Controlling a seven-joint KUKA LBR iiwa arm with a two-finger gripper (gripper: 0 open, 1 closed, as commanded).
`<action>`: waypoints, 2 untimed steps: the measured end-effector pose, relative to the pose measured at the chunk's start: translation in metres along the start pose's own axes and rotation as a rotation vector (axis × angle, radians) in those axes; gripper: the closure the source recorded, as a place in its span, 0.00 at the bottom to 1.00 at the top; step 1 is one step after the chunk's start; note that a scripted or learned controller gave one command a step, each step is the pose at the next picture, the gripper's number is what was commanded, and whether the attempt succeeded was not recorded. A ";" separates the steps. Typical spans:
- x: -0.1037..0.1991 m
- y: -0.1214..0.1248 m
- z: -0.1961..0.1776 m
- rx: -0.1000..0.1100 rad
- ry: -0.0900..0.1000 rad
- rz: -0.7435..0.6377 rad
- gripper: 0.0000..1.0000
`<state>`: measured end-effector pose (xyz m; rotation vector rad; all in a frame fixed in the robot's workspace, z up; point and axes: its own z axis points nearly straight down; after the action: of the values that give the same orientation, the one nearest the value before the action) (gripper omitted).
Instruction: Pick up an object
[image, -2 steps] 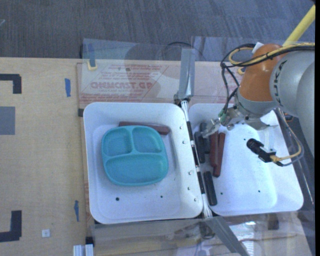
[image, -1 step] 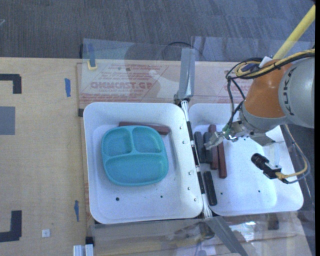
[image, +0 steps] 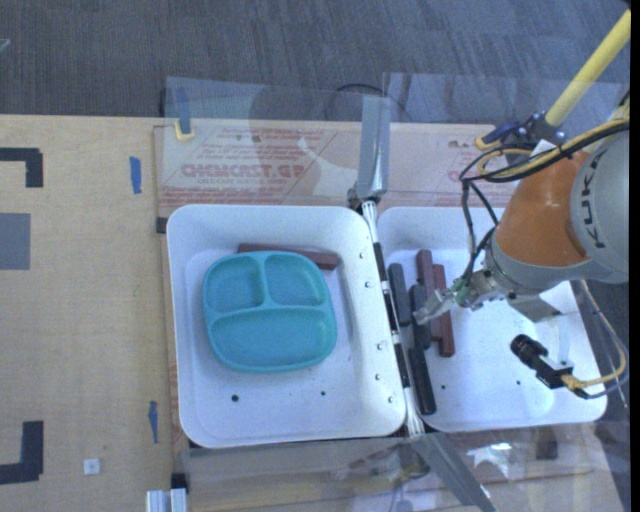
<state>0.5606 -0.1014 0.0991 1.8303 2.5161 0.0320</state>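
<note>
- On the far left I see the tan counter (image: 80, 330) with black corner marks and short strips of blue tape.
- Next comes the left bin (image: 200, 400), white and shallow. A teal divided plate (image: 270, 311) lies flat in it, three compartments facing up.
- A dark brown stick (image: 290, 252) lies just behind the plate, along the plate's far edge and partly hidden by it.
- The two bins touch along the middle seam, and a grey upright bar (image: 373, 150) stands behind that seam.
- In the right bin (image: 480, 400), close to its left wall, I see several dark bars lying lengthwise: a long black one (image: 422, 380) nearest the seam, a shorter black one (image: 398, 290) farther back, and a reddish-brown bar (image: 441, 310) beside them.
- The tool (image: 440, 305) sits low over these bars, at the reddish-brown one. I cannot tell whether it is clenched or released, nor whether it touches that bar.
- The arm (image: 545, 220) reaches in from the right, its orange band above the wrist, the wrist angled down and leftward toward the bars.
- Black cables loop over the arm's upper side, and a yellow rod (image: 590, 70) slants up toward the top right.
- A small black fitting (image: 535, 358) with a yellow-tipped lead is near the right bin's right end.
</note>
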 end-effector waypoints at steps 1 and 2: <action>0.004 -0.018 0.000 -0.002 -0.001 0.024 0.00; 0.011 -0.033 0.000 -0.002 -0.003 0.051 0.00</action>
<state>0.5252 -0.1008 0.0980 1.8916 2.4664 0.0319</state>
